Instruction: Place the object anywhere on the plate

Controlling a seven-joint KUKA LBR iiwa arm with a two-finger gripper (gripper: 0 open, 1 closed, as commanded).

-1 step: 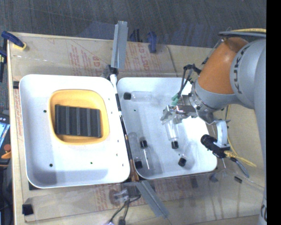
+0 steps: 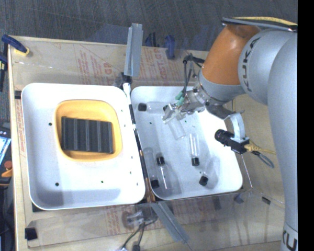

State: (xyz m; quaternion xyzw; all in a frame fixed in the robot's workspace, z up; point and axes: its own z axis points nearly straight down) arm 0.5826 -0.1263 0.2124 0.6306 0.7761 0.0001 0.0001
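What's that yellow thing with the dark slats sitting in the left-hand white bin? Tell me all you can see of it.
The plate is a rounded-square yellow dish, seemingly plastic, with a raised rim. Its middle holds a dark rectangular insert with four parallel ridged strips, like a rack. It lies flat, upright, in the upper middle of the left bin, resting on the bin's white floor. Nothing else touches it; the gripper is over the right bin.

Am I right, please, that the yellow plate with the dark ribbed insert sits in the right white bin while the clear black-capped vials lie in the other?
Not quite: the camera view shows the yellow plate in the left white bin; the clear black-capped vials lie in the right white bin.
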